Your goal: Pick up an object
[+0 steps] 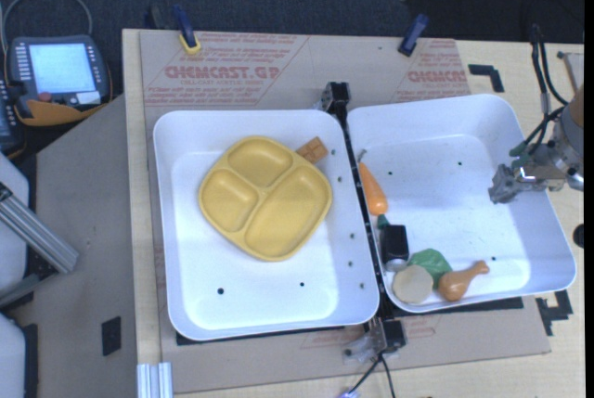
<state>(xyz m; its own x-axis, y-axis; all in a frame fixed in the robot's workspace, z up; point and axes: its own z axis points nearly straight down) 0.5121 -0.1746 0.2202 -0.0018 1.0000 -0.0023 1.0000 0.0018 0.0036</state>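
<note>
My gripper (509, 184) hovers over the right side of the right bin (464, 122), reaching in from the right, with nothing seen in it. An orange carrot (373, 190) lies along that bin's left wall. Below it sits a small black block (394, 243). In the near left corner are a green leafy piece (432, 261), a cream round piece (413, 286) and a brown drumstick (462, 279). All of these lie well to the left of and nearer than the gripper. The left bin (176, 229) holds a yellow divided plate (265, 199), with a small brown piece (312, 148) at its far right edge.
A black clamp (335, 96) sits at the far end of the divide between the bins. Blue clips (188, 39) (412, 35) hold the cardboard sheet under the bins. A teach pendant (56, 71) lies off the bench at the far left. Cables (546, 81) hang near the arm.
</note>
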